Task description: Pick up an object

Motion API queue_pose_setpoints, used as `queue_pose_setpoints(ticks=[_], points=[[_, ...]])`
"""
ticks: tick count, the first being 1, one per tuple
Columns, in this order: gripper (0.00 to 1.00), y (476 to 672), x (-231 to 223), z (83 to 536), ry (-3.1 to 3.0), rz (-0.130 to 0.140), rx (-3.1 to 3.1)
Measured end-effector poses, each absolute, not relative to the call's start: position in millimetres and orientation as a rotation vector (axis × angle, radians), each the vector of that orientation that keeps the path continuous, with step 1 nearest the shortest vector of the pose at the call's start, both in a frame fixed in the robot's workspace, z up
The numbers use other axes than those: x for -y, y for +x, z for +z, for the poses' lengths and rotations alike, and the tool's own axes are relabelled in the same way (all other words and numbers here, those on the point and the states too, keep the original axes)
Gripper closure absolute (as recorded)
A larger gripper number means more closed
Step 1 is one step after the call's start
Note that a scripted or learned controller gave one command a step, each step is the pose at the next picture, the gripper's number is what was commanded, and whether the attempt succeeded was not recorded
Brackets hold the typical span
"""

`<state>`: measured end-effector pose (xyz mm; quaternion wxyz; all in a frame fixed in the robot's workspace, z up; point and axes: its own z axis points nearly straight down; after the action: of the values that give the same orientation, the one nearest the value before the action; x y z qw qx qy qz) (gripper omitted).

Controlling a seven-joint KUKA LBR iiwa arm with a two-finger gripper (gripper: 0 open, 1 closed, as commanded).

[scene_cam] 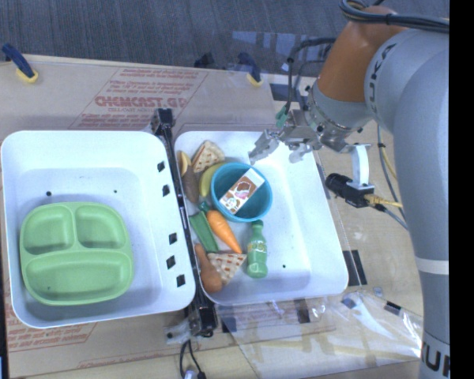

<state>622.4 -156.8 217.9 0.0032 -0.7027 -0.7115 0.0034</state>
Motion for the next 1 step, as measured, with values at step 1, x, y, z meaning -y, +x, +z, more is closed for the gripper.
queue_pose_setpoints(ticks=[1], points=[[0.0,620.6,140.6,96.6,-2.089,0.003,2.352]])
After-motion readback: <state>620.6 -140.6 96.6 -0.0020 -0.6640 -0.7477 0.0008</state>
